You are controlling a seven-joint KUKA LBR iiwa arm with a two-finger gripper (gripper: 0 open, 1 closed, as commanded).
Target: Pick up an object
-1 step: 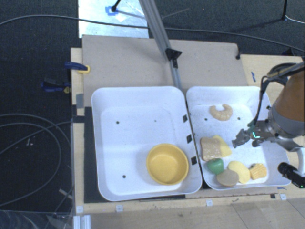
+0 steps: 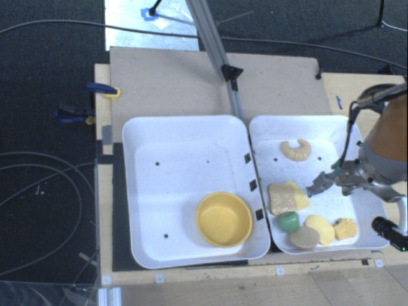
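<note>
I am on the approach, nothing lifted yet; my gripper (image 2: pixel 317 187) hangs over the right bin (image 2: pixel 268 127), its dark tip just beside the pale, squarish sponge-like block (image 2: pixel 285 198), and whether it stands open or closed I cannot tell. The next move, as I judge it, calls for a short drop onto that block; it looks soft and matte. Near it lie a glossy green piece (image 2: pixel 288 221), a smooth tan disc (image 2: pixel 305 238), a ridged corn cob (image 2: pixel 346 229) and a curled pastry shape (image 2: pixel 296 150); a round yellow bowl (image 2: pixel 223 218) sits in the left bin (image 2: pixel 137 132).

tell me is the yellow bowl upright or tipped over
Upright: the yellow bowl sits in the left bin with its open mouth facing up.
</note>
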